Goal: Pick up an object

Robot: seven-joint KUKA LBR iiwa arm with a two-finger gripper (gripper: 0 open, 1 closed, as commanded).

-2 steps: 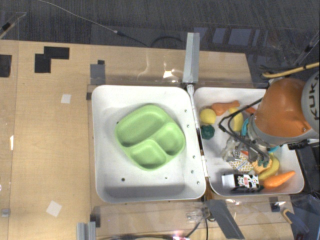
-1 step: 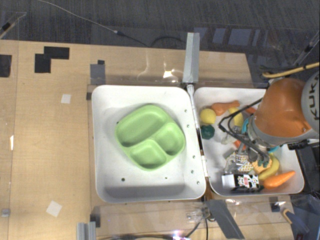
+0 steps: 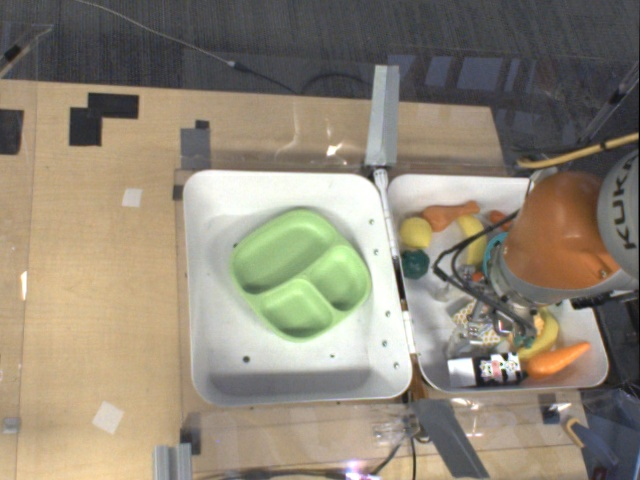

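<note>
Gripper (image 3: 478, 320): low in right bin (image 3: 432, 363); open or closed, cannot tell.
Nearest: bottle (image 3: 487, 370), carrot (image 3: 558, 359).
Advice: centre on one item, avoid neighbours.

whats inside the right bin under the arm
The right bin holds a yellow ball, a teal ball, an orange piece, a banana, a carrot and a small bottle. The arm covers the bin's middle and whatever lies there.

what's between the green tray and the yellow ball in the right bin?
In the camera view, the green divided tray and the yellow ball are separated by bare white floor of the left bin, then the two bins' adjoining rims. No objects lie there.
</note>
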